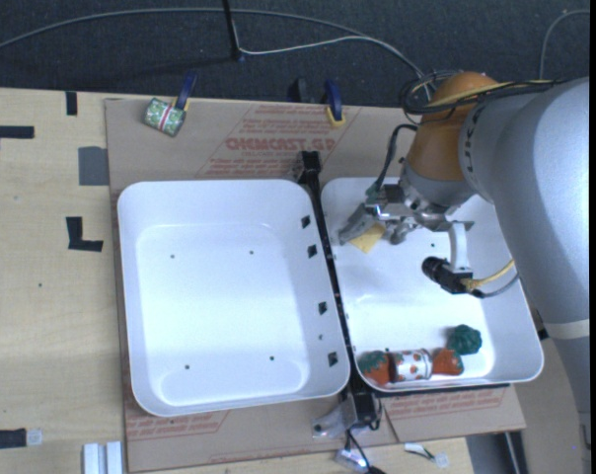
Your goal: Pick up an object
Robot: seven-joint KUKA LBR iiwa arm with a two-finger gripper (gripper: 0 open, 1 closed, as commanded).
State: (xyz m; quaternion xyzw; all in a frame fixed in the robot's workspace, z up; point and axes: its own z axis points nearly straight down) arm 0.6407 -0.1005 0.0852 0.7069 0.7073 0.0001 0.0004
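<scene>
Arm (535, 166): grey, orange band.
Board (268, 144): red print "CHEMCAST GP".
Block (369, 238): yellow, between the fingers of the gripper (372, 227).
Can (410, 365): red-white label, unreadable.

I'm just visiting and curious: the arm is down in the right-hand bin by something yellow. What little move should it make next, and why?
Probably a short, slow lift straight up. The end effector sits low at the upper left of the right bin, with a pale yellow object right at its tip. Whether it truly grips that piece isn't clear from here; a small rise would show it.
</scene>
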